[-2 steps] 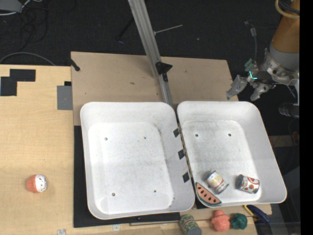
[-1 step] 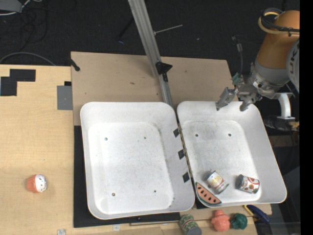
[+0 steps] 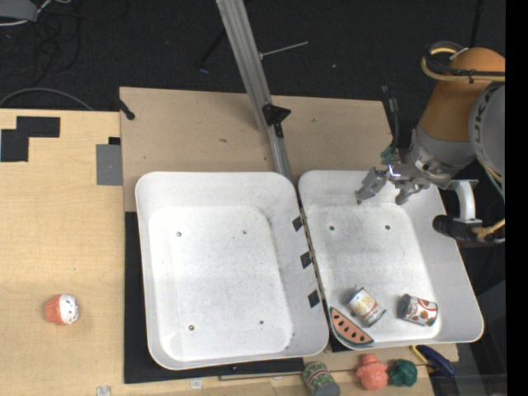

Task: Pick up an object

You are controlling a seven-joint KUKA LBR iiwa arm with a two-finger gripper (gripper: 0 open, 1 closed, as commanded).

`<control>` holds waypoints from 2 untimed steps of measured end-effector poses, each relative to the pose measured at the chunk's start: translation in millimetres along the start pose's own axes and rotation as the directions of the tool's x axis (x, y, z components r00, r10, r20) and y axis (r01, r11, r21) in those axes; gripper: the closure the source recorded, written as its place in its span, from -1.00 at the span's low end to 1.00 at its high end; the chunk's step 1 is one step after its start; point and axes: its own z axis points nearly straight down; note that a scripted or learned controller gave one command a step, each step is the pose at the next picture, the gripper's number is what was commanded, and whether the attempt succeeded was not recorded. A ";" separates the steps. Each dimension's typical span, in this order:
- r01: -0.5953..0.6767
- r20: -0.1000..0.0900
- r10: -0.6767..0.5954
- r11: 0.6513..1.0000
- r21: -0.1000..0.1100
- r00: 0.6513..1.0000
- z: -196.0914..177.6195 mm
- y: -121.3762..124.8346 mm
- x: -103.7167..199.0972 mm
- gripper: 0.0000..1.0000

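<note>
camera view | end effector (image 3: 388,186) spread wide, holding nothing, above right bin (image 3: 462,304) far edge | go down straight over small can (image 3: 364,305), then squeeze gently

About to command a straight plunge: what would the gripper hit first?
Probably bare floor of the right bin. The gripper points down over its far end, jaws spread, away from the cans; depth is unclear.

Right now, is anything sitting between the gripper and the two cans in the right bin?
Nothing visible. The gripper hangs over the far end of the right bin; bare bin floor lies between it and the two cans at the near end.
</note>
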 end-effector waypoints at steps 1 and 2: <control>-0.001 0.000 0.001 1.000 0.000 1.000 59.8 -0.3 -7.9 -1.00; -0.002 0.001 0.002 1.000 -0.005 1.000 45.6 1.0 -8.3 1.00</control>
